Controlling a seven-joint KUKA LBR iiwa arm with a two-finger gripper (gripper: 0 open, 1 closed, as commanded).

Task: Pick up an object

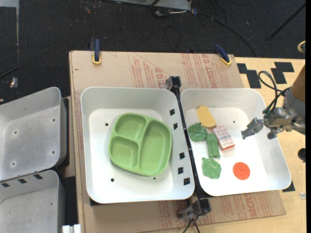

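Right bin: gripper spread just beside carton.

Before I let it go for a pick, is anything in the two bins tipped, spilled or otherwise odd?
Nothing stands out. The green divided plate lies flat in the left bin. In the right bin, the yellow piece, small carton, green pieces and orange disc lie loose.
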